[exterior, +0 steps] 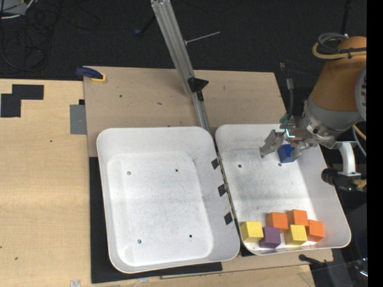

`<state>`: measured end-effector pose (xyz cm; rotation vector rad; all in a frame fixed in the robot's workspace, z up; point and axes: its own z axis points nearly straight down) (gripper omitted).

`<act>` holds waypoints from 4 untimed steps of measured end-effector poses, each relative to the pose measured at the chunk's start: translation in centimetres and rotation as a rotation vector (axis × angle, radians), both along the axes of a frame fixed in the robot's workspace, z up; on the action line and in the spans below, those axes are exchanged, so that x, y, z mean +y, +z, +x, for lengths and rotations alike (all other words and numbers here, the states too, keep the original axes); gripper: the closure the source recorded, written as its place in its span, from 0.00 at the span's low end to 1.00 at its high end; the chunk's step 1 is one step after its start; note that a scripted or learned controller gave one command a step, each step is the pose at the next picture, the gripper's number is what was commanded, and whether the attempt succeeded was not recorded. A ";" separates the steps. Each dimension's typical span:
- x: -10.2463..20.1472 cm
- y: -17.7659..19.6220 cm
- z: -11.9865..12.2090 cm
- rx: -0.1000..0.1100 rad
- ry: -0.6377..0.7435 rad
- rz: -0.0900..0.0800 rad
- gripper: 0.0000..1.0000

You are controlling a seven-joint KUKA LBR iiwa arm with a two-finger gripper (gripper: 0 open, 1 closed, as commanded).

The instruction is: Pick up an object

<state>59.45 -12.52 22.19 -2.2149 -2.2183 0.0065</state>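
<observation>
A blue block (287, 153) is seen at the tool (286, 143), over the upper part of the right bin (263, 178). The block appears to sit between the tool's fingers, so it is judged gripped; the fingers look closed down onto it, though the angle is poor and contact on both sides cannot be fully confirmed. The block seems raised off the bin floor, likely held clear so it can be carried without dragging, but height is hard to tell from above.

The arm (338, 94) is reached in from the right, its orange band placed above the wrist.

The other blocks are clustered at the near edge of the right bin: a yellow block (252, 229), a purple block (272, 237), a second yellow block (295, 234), and orange blocks (277, 220) behind and beside them. They are packed touching, probably slid there against the rim. All are well apart from the tool.

The left bin (155, 196) is set just beside the right one on the desk (42, 178), joined by black clips. A metal rail (176, 46) is leaned in from the rear.

No brand, label or legible writing is seen.
</observation>
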 end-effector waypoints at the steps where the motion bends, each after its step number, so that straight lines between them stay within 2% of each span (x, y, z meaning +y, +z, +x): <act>1: -0.1 0.2 0.1 -0.005 -0.002 -0.001 0.00; 2: -0.8 -5.6 -0.7 0.002 -0.002 0.000 0.00; 3: 0.0 -10.3 -1.1 0.001 -0.006 0.000 0.00; 4: 0.0 -13.0 -1.0 -0.006 -0.006 -0.002 0.00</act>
